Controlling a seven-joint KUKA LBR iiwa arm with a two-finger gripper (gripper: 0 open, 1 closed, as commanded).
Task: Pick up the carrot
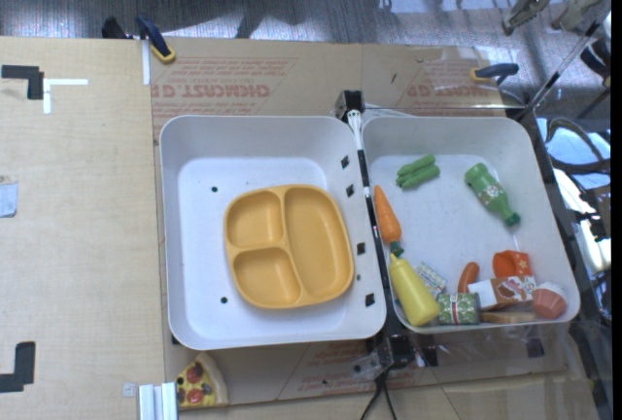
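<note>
The carrot (387, 213) is orange with a small green top. It lies in the right bin (540, 177), along the bin's left wall, pointing toward the front. My gripper (545, 17) hangs at the top right of the camera view, beyond the bench's back edge and far above and to the right of the carrot. Its two fingers (520, 10) stand apart with nothing between them.
Sharing the right bin are a green pea pod (418, 171), a green bottle (491, 193), a yellow squeeze bottle (411, 290) just in front of the carrot, and several red and brown toy foods (510, 289) in the front right corner. The left bin (185, 243) holds a yellow divided plate (289, 245).
</note>
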